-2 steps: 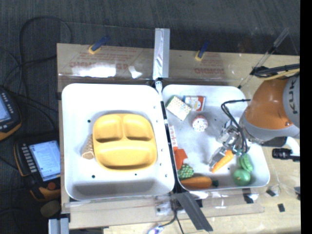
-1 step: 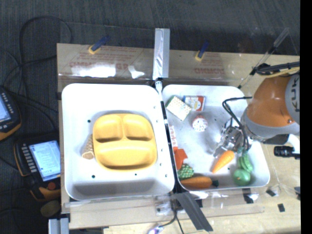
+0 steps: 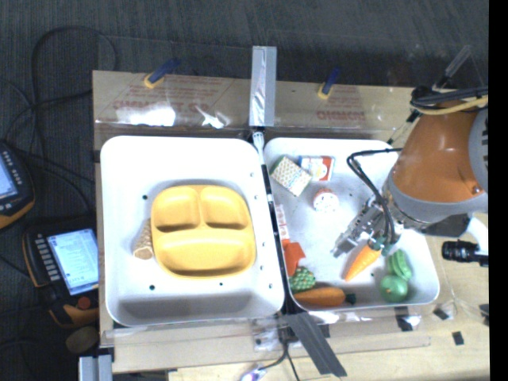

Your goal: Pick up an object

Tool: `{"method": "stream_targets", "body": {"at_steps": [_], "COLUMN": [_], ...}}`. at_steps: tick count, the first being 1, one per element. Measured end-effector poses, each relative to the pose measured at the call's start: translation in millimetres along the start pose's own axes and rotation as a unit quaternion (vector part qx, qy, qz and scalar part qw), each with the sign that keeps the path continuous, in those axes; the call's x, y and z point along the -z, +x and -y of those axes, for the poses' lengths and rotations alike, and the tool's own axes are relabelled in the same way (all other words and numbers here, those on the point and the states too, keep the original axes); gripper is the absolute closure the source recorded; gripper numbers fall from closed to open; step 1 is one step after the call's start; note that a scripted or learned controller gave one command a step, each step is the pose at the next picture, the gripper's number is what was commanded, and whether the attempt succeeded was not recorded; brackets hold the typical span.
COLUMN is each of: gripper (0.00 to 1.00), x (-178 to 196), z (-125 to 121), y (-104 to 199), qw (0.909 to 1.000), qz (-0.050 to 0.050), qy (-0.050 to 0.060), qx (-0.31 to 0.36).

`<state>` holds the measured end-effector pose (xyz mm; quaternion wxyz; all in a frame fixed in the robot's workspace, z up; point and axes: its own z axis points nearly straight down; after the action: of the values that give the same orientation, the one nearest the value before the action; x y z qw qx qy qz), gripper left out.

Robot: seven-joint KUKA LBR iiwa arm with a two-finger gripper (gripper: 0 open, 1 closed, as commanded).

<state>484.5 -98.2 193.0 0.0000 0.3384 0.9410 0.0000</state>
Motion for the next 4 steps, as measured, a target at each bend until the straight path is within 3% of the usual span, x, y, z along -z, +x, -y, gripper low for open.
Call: {"method": "stream_targets", "body": {"at_steps": [1,2,3,4], "gripper": [1.0,1.0,1.0,0.0], "x": [-102,37,-79,-77], "z": [40,-4,37,36], "y": [-37,3,-29,-30], "qw": [0.9972,0.9888,0.9955,0.9955], "qz": [0.006,0.001,-0.001,0.002], "qy": [-0.002,-0.001,0.001,0.0], "qx": [0.074,0.15,0.095,0.095]}}
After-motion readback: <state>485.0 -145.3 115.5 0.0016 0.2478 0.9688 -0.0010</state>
